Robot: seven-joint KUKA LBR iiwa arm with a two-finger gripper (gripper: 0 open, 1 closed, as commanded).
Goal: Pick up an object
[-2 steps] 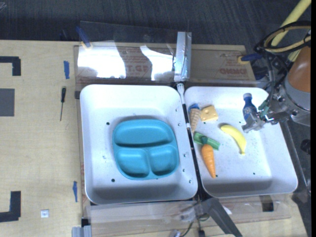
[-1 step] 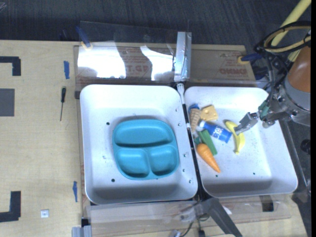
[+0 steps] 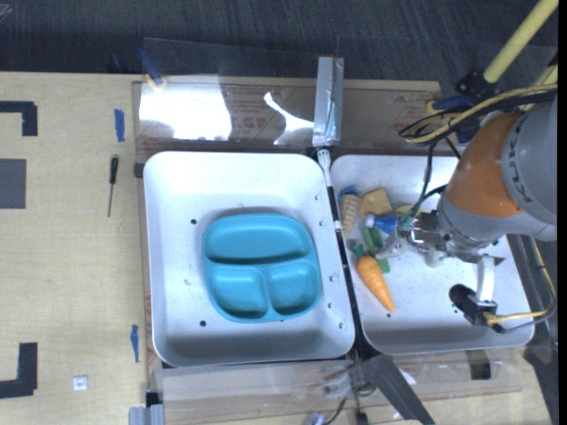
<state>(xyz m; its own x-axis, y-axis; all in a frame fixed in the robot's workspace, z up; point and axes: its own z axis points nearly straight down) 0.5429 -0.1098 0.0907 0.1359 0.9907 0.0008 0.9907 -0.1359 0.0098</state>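
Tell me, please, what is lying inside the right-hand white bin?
In the right bin lie an orange carrot, a tan piece and small blue and green items near its left wall. The gripper and arm cover whatever sits beneath them.

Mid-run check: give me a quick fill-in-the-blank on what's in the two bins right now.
1. The blue divided tray lies in the ____ bin.
2. The toy carrot is coloured ____.
3. The tray has ____ compartments.
4. The carrot lies in the bin on the view's ____.

Missing words: left; orange; three; right
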